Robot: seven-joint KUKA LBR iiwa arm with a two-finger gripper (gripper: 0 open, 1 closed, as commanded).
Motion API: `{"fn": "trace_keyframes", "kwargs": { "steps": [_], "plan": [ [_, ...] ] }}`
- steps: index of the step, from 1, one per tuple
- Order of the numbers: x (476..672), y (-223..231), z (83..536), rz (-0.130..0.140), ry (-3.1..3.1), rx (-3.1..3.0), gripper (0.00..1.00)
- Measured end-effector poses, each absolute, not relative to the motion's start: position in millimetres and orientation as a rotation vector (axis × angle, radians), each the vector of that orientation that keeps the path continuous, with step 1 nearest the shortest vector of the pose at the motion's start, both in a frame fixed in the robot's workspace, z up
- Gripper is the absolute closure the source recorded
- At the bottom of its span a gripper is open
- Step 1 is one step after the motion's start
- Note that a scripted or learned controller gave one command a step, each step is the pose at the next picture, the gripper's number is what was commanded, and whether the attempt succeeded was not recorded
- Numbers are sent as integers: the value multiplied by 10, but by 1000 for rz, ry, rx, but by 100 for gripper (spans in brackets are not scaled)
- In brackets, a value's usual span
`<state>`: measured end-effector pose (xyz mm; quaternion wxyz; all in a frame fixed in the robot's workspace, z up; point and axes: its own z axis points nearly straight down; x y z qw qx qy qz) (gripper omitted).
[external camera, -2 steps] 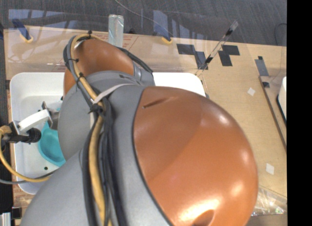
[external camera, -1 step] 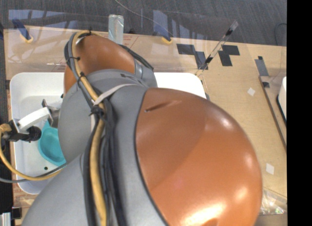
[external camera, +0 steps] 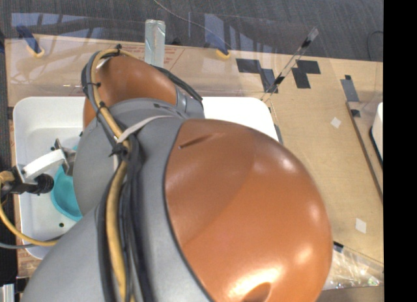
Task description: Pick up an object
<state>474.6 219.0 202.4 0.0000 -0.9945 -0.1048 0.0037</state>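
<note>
Arm (external camera: 215, 209) looms over white bin (external camera: 29, 115).

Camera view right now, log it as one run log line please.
arm: over the bins, blocking most of the view | left bin: teal object partly visible by the arm | hand: state cannot be told | pick: unconfirmed

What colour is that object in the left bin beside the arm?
Teal object; seen in the camera view, partly hidden by the arm.

Your arm (external camera: 163, 183) fills most of what you see: smooth grey casings joined by glossy orange domes, the nearest dome (external camera: 251, 213) catching bright highlights. A bundle of black and tan cables (external camera: 117, 183) runs along the grey shell, cinched by a pale strap (external camera: 133, 129).
</note>
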Motion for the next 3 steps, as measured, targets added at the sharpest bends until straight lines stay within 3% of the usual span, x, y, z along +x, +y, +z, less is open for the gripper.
{"fn": "trace_keyframes", "kwargs": {
  "steps": [3],
  "plan": [
    [4759, 2228, 2303, 16, -364, -3121, 100]
  ]
}}
